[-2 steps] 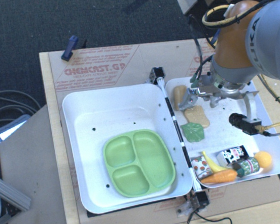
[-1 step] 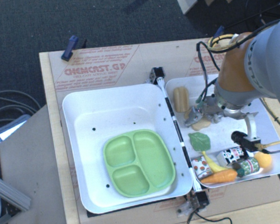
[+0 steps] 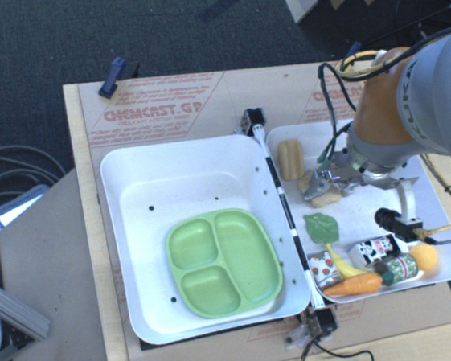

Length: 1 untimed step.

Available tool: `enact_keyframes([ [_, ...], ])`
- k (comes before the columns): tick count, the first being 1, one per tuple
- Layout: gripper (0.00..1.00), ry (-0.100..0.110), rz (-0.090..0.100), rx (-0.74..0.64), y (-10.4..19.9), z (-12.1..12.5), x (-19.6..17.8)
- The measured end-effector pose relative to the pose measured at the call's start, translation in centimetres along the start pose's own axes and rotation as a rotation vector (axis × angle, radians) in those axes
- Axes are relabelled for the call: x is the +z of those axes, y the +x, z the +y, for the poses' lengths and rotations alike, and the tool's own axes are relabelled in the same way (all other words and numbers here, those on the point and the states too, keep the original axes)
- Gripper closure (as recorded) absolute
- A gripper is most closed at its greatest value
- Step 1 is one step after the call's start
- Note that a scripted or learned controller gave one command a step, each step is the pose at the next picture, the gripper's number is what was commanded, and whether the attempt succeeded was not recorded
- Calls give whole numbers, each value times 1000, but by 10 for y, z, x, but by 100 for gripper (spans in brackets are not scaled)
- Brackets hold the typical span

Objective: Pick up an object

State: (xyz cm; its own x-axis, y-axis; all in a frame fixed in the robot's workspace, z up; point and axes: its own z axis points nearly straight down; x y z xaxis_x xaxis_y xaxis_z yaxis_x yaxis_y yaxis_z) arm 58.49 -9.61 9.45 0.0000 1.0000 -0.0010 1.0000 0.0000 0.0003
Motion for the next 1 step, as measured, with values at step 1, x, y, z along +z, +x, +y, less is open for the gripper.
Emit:
enact_keyframes([
  [1,100,-1,2,-2,79,-25,-91],
])
